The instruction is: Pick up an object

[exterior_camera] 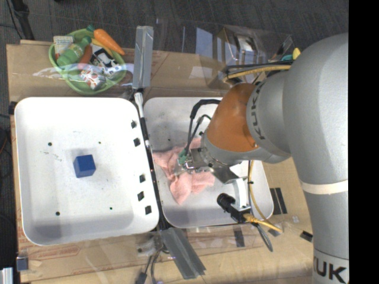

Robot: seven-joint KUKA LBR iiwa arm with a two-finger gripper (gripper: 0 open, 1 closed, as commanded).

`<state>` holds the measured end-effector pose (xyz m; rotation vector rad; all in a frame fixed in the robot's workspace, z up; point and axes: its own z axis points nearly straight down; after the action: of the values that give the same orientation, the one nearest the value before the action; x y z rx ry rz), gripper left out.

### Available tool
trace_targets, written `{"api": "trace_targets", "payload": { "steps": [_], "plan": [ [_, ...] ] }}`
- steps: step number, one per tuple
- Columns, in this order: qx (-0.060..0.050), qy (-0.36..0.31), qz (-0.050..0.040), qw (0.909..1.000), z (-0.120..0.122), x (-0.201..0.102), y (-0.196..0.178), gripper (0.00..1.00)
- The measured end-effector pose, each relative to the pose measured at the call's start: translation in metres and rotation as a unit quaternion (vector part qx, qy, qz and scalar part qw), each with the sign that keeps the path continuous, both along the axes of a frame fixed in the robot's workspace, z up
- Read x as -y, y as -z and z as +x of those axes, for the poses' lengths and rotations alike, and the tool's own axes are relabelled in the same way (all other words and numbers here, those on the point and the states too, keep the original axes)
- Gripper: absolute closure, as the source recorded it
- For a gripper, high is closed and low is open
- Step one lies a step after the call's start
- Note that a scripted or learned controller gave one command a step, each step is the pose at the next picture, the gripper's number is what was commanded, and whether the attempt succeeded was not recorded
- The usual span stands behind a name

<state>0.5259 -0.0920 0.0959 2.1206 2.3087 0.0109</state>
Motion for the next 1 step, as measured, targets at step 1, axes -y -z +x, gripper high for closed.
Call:
{"api": "trace_targets", "payload": {
  "steps": [1],
  "plan": [
    [0.0, 0.0, 0.0, 1.0, 0.0, 0.0, 0.0, 0.0]
  ]
}}
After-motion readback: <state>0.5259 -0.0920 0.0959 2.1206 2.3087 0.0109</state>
